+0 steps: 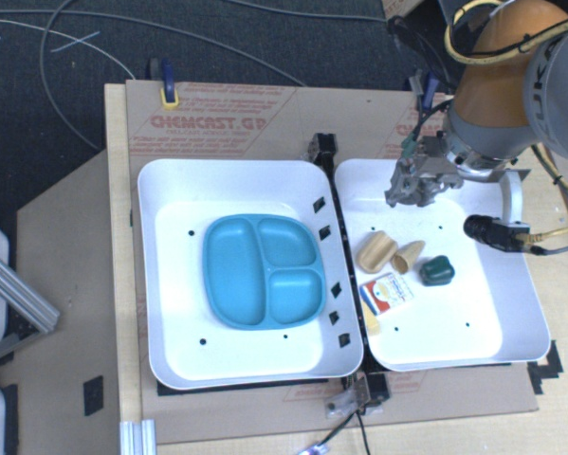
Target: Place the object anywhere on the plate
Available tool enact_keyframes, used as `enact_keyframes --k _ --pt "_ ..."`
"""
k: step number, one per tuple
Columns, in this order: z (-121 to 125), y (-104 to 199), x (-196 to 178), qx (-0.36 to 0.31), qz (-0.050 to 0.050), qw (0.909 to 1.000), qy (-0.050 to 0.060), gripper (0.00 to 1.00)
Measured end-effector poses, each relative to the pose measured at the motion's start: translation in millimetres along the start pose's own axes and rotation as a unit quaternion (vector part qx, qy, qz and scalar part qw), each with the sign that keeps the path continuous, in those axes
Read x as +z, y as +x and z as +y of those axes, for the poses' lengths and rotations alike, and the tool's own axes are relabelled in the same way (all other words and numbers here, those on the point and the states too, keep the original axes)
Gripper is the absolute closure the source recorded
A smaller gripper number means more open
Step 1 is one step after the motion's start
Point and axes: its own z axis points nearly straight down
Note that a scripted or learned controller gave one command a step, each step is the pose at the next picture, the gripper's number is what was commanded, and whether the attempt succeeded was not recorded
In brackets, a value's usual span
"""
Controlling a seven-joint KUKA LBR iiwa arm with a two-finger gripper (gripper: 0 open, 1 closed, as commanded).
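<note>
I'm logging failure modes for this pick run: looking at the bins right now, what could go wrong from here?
1. The two wooden pieces, the green object and the small card lie close together, so the gripper might nudge a neighbour or grab the wrong one.
2. The blue plate sits in the other bin; a loosely held object could drop crossing the divider.

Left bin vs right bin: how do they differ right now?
The left bin holds one thing, a blue divided plate; the right bin holds several small loose things: two tan pieces, a dark green object and a small printed packet. The arm's gripper hangs over the right bin's far end, while nothing hangs over the left bin. Both are shallow, white and sit side by side.
</note>
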Motion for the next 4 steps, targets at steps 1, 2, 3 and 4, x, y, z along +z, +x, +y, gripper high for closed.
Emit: enact_keyframes --k 1,2,3,4 --pt "-3.4 61.7 -7.6 0.000 0.000 1.0000 0.001 1.00" --pt "4.1 112.6 1.3 0.000 0.000 1.0000 0.001 1.00" --pt "5.6 164.8 8.4 0.000 0.000 1.0000 0.001 1.00" --pt "5.8 161.4 7.8 0.003 -0.001 1.0000 0.001 0.00"
